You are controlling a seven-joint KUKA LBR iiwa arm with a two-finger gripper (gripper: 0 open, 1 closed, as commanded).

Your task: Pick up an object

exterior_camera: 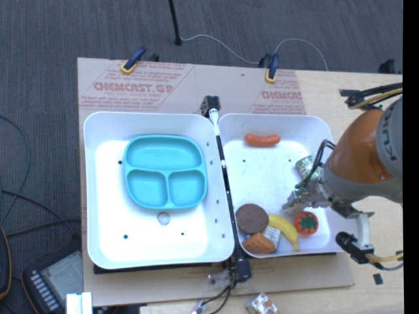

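Over the right bin (275, 120), the claw (302, 199) hovers just above the toy tomato (306, 222), presumably lining up a grasp; its opening I cannot tell.

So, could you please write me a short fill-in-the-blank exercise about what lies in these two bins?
1. The blue divided tray lies in the ____ bin.
2. The sausage lies near the right bin's ____ wall.
3. The banana lies between the brown disc and the ____.
4. The gripper hangs over the ____ bin.

Missing words: left; far; tomato; right
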